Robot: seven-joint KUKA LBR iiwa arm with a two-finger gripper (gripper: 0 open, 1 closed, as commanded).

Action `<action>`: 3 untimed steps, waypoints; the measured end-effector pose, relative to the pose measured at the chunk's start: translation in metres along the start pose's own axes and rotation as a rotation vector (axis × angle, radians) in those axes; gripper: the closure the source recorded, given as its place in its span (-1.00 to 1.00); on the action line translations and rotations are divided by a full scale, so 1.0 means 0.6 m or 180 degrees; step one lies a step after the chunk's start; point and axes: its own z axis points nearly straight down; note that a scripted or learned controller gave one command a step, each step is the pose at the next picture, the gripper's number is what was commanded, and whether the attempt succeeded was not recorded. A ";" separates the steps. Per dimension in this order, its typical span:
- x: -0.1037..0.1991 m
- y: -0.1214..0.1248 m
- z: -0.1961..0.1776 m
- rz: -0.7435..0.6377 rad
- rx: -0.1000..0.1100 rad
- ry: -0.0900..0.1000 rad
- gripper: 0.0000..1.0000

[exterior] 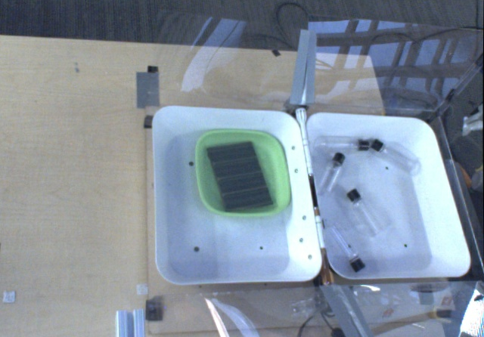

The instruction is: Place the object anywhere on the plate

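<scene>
A green square plate (280,177) sits in the left white bin (227,260). A dark ridged rectangular block (239,175) lies flat on the middle of the plate, a little tilted. The right white bin (446,199) holds several clear plastic vials with black caps, such as one (333,168) near its left wall and one (363,211) in the middle.
A grey metal post (304,71) stands behind the seam between the two bins. A small grey bracket (147,88) lies on the wooden bench at the back left. Cables and clear parts lie along the front edge below the bins.
</scene>
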 end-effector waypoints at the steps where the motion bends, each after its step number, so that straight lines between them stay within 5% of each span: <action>1: -0.003 0.000 0.000 0.0416 0.0001 0.0001 -1.00; 3: 0.002 -0.001 0.000 0.0578 0.0002 0.0001 -1.00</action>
